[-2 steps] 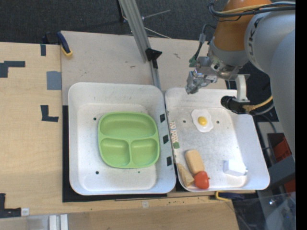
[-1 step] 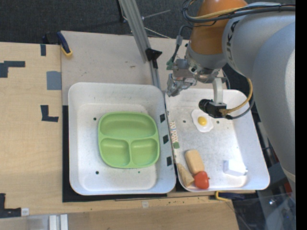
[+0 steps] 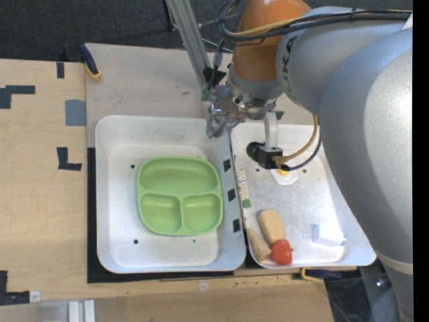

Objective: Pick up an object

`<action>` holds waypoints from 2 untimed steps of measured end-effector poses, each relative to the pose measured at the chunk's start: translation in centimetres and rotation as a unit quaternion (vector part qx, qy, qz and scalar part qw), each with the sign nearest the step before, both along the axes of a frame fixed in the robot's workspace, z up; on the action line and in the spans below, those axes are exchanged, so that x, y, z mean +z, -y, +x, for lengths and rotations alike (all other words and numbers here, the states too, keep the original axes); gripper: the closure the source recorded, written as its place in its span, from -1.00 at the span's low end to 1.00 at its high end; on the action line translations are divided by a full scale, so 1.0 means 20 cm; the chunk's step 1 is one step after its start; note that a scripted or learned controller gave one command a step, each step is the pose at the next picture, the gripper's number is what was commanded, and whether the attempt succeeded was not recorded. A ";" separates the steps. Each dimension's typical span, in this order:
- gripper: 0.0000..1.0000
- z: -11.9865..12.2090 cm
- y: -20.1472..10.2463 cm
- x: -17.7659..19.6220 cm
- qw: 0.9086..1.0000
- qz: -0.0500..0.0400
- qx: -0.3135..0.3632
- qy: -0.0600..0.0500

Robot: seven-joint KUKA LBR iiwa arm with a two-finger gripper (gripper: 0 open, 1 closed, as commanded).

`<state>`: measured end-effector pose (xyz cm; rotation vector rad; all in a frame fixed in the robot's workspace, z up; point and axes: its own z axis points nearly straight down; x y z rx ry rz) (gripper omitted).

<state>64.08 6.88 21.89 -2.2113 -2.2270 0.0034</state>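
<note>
Two white bins sit side by side on a wooden bench. The left bin [image 3: 110,180] fills the middle of the picture, and a green plate [image 3: 179,194] with three sections lies flat in it, a little to the right of its middle. The right bin [image 3: 305,200] is in the lower right part of the picture. Near its bottom edge lies a tan block [image 3: 271,225], like a piece of bread, and a small red thing [image 3: 282,252], like a tomato, touches its lower end. A thin tan stick [image 3: 258,245] lies just left of them, against the bin's left wall. A small clear or white piece [image 3: 327,234] rests near the bin's right side. The big grey arm [image 3: 355,92] comes in from the right and covers the upper right of the picture, with its orange band [image 3: 268,32] at the top. The gripper [image 3: 218,119] hangs at the top middle, over the far end of the wall between the two bins, well apart from the food. I cannot tell how it is set. A yellow clamp [image 3: 90,62] sits at the upper left.
</note>
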 end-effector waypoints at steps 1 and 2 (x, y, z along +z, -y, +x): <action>1.00 -0.02 -0.15 0.09 1.000 0.000 -0.001 0.002; -1.00 -0.02 -0.14 0.08 1.000 0.000 -0.002 0.001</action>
